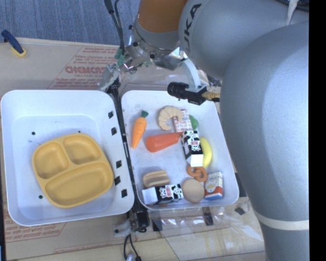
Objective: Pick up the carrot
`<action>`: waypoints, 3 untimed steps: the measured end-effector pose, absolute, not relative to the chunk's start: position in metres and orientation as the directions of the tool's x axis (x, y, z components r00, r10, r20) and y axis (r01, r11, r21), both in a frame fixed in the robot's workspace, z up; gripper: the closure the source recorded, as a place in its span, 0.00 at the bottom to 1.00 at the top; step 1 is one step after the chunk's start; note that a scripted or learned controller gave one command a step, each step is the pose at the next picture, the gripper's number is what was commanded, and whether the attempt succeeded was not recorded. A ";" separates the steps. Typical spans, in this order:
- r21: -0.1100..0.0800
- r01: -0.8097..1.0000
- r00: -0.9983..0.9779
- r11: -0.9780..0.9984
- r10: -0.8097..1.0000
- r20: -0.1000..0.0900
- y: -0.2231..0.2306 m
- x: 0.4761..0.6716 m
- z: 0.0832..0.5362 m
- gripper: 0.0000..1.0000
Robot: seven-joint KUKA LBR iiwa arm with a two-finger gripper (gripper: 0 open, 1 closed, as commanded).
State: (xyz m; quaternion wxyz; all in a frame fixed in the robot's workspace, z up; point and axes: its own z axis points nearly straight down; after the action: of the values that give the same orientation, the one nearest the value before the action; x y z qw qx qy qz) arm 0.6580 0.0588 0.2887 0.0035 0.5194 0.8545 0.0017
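The grey arm [250, 91] is running off the top and right edges, and its bulk is covering the right bin's [131, 145] right rim and near right corner. The gripper [117, 69] is showing only as a blurred cluster of metal and cable beyond the bins' far edge. A green item [193, 122] is lying mostly hidden behind the small carton [182, 124] near the bin's far edge; its kind is unclear. The banana [207, 152] is sitting partly behind the black-and-white milk carton [193, 148]. The cartons' print is reading too small. The cardboard's [70, 64] red lettering is staying partly illegible.
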 end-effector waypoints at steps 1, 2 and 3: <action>-0.009 0.990 -0.143 0.143 0.990 0.000 0.151 0.638 0.204 0.00; -0.014 0.999 0.037 -0.037 0.999 -0.004 0.213 0.650 0.097 0.00; -0.009 1.000 0.028 -0.028 1.000 -0.003 0.215 0.652 0.111 1.00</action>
State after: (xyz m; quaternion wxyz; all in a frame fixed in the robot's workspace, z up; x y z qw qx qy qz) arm 0.6520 0.2152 0.1113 -0.0020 0.7168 0.6972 -0.0041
